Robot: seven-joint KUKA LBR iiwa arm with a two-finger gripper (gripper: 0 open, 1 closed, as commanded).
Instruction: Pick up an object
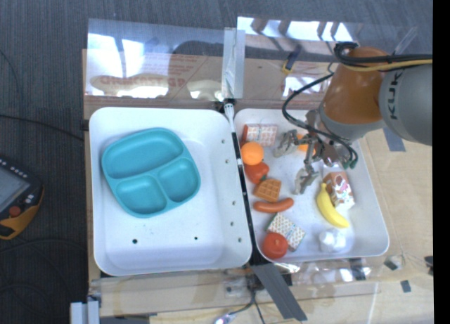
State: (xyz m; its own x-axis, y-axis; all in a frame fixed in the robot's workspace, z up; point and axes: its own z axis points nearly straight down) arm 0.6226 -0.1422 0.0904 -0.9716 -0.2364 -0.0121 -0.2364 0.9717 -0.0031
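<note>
**Grey arm reaching down into the right-hand bin of toy food**

Grey and orange, the robot arm [365, 98] comes in from the right and bends down over the upper part of the right bin [373, 242]. Its pincer [304, 163] hangs low among the objects, with metal fingers [306, 178] spread apart and nothing visible between them; it looks open. Black cables loop around the wrist.

Just left of the pincer lie a small pink-and-white packet [259, 133], an orange ball [252, 153] and a red tomato-like piece [256, 171]. Below and left of it sit a waffle square [268, 190] and a red sausage [273, 205]. Further below are a chequered packet [286, 230] and a red round fruit [275, 245]. Just right of the pincer rests a cake-like piece [339, 188], touching a yellow banana [328, 209]; a pale lump [330, 240] lies near the bin's lower corner.

Well to the left of the pincer, the left bin [169, 245] holds a turquoise divided tray [150, 171].
</note>
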